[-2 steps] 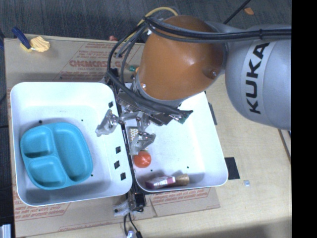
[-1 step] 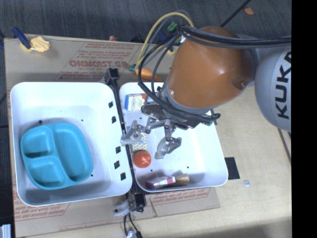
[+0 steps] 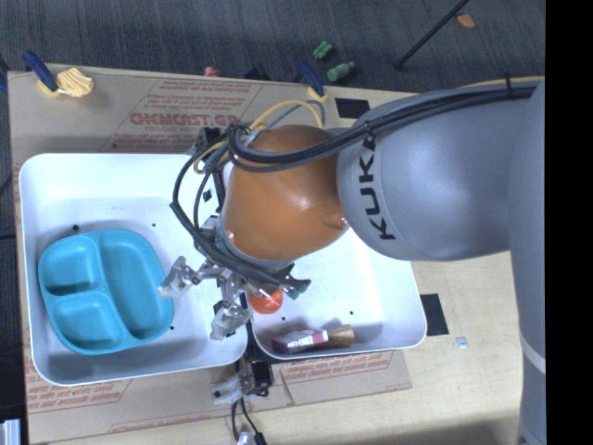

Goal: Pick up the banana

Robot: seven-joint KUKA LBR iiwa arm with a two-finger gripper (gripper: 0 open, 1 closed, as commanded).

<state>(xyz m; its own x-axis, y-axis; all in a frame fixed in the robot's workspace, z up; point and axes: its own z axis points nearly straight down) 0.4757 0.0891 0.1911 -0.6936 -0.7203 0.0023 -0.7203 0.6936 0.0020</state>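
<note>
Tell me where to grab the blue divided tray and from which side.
Take the blue divided tray by its raised rim on the edge facing the bins' middle, coming down from above. It lies flat in the left-hand bin, so probably only the thin upright rim and dividers offer a pinch.

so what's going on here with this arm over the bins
A KUKA arm reaches in from the right and hangs low over the divide between two white bins. Its gripper sits near the left bin's right edge, with nothing visibly held. A blue tray lies in the left bin. The right bin holds a small orange-red item and a brownish object.
</note>
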